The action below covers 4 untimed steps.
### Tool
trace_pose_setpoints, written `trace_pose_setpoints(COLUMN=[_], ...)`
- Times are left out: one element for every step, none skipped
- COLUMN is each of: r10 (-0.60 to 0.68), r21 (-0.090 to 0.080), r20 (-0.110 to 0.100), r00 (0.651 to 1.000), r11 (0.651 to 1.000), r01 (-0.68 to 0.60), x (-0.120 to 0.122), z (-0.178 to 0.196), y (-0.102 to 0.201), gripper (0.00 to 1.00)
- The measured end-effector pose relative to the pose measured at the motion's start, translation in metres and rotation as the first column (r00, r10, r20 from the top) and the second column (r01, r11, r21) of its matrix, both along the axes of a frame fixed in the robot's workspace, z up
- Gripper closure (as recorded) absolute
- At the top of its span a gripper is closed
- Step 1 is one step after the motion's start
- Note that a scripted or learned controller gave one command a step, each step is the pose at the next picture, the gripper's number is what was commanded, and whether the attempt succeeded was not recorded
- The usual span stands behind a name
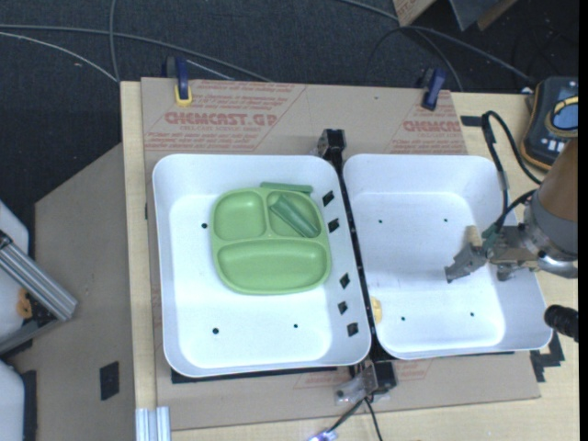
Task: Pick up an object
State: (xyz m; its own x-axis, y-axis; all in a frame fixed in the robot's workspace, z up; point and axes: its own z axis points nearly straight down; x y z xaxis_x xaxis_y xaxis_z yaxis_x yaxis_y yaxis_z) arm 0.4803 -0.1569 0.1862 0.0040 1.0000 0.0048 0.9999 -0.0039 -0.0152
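A green divided plate (270, 243) lies in the left bin (184, 329). A darker green oblong piece (294, 214) rests in the plate's upper right compartment, with a flat green strip (287, 188) just behind the plate's rim. My gripper (465, 257) hangs low over the right bin (413, 200), near its right side and far from the plate. I see nothing held in it. A small tan bit (473, 236) shows beside the gripper's tip.
A black divider with clips (347, 246) runs between the two bins. A tiny yellow speck (377, 312) sits at the right bin's left edge. Cables (499, 168) trail over the right bin's far corner. The arm (556, 214) covers the bin's right rim.
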Motion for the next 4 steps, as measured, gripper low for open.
trace_pose_setpoints(r10=[0.004, 0.004, 0.004, 0.004], r21=[-0.003, -0.002, -0.001, -0.001], r20=[0.013, 0.010, 0.008, 0.010], r00=[1.000, 1.000, 1.000, 1.000], r11=[1.000, 1.000, 1.000, 1.000], r01=[-0.004, -0.004, -0.004, -0.004], x=[0.003, 0.004, 0.006, 0.005], z=[0.006, -0.036, -0.081, -0.103], y=[0.000, 0.002, 0.009, 0.010], gripper=[0.00, 0.00, 0.00, 0.00])
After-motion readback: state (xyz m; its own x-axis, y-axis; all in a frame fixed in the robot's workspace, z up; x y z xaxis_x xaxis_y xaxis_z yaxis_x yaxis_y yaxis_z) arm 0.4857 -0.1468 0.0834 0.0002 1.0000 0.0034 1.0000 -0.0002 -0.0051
